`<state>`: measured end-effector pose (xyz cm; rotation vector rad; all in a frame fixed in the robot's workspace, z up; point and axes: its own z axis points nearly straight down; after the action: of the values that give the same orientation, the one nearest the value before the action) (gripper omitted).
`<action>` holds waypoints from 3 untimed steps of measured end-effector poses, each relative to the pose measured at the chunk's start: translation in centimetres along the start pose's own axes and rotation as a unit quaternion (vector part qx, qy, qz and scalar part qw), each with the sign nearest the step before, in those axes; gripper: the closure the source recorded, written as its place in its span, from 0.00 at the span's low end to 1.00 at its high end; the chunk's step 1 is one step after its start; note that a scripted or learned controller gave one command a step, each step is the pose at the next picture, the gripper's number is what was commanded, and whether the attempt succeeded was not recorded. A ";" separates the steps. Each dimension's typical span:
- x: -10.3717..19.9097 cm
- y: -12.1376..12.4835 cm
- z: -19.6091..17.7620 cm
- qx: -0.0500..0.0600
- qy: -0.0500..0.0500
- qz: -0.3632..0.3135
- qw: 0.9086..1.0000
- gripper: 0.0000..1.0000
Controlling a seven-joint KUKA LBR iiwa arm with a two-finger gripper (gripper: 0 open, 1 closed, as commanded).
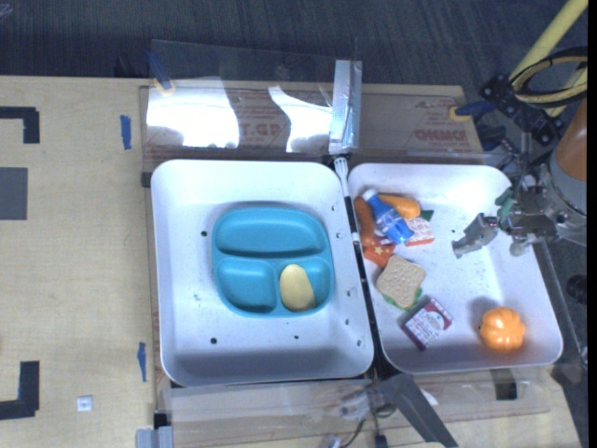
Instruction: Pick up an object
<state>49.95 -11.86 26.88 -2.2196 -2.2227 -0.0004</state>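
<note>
Gripper (476, 236) hung over right bin (546, 292), holding nothing; finger spread could not be told. Orange toy pumpkin (502, 329) nearest: probably light, rigid, smooth, rounded; grasp across middle.

A single camera hung fixed above the bench (65, 250) and looked down at a slant, far enough back to take in both white bins whole, the left bin (177, 250) and the right bin (536, 292) side by side. Dark carpet (280, 7) lay along the top, and the arm (569, 157) came in from the right.
</note>
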 end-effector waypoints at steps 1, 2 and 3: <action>0.6 6.9 12.2 0.005 0.001 -0.030 1.000 0.00; 1.3 15.1 17.6 0.006 0.003 -0.156 0.988 0.00; 1.3 15.1 17.7 0.006 0.003 -0.156 0.988 0.00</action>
<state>65.05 -10.54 9.23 -1.8388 -2.5323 0.0060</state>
